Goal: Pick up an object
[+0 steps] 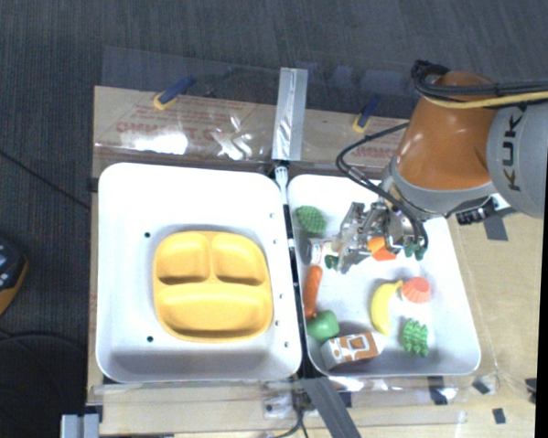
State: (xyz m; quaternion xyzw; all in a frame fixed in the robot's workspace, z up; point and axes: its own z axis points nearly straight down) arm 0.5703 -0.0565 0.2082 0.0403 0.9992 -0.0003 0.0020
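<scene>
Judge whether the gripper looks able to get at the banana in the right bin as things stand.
Probably yes. The banana lies exposed on the right bin floor, just below the gripper, with nothing on top. A small orange-red toy sits close beside it and might crowd the fingers.

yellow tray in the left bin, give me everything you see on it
The yellow tray looks like glossy moulded plastic, a rounded rectangle with three compartments: two smaller ones on the far side, one long one nearer the camera. It lies flat, right way up, about the middle of the left bin, with nothing in it and nothing else touching it.
</scene>
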